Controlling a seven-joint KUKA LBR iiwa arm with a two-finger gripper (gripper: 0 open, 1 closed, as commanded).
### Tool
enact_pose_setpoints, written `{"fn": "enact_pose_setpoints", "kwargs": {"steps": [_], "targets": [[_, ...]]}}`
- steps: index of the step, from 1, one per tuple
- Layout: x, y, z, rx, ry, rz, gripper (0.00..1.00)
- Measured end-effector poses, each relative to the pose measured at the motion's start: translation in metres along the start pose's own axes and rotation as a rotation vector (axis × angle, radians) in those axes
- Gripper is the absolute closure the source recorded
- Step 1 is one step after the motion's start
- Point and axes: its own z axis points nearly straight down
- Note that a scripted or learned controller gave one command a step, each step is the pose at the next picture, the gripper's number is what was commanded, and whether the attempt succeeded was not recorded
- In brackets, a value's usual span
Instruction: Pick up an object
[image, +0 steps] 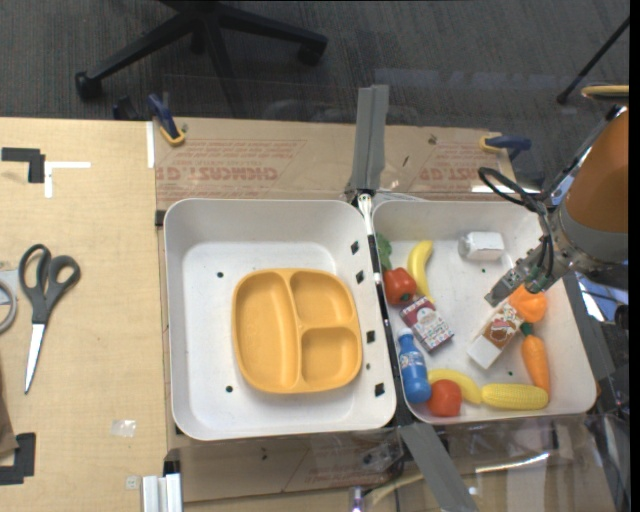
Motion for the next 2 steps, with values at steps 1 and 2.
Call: {"fn": "enact_pose_setpoints", "kwargs": {"steps": [1, 2], "targets": [[0.033, 0.04, -0.036, 0.001, 0.0, 0.065, 1.0], [-0.013, -0.025, 0.04, 0.001, 0.002, -0.248, 1.0]]}}
